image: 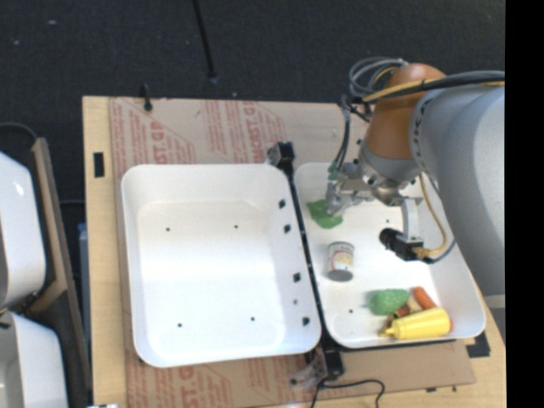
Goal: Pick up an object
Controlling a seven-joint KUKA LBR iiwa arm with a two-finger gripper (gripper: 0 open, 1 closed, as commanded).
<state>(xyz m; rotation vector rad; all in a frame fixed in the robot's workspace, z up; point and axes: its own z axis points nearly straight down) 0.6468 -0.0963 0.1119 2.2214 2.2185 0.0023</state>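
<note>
Hovered right over the green object [324, 214] at upper left of the right bin [450, 266]. Couldn't read the gripper [336, 201] for grip state. Needed a straight drop, centred, well clear of the bin wall.

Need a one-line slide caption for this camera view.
Gripper low over a green piece in the right bin, near a small can.

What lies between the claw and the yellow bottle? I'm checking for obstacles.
In the camera view, a small grey can and a green lump lie between the claw and the yellow bottle.
</note>
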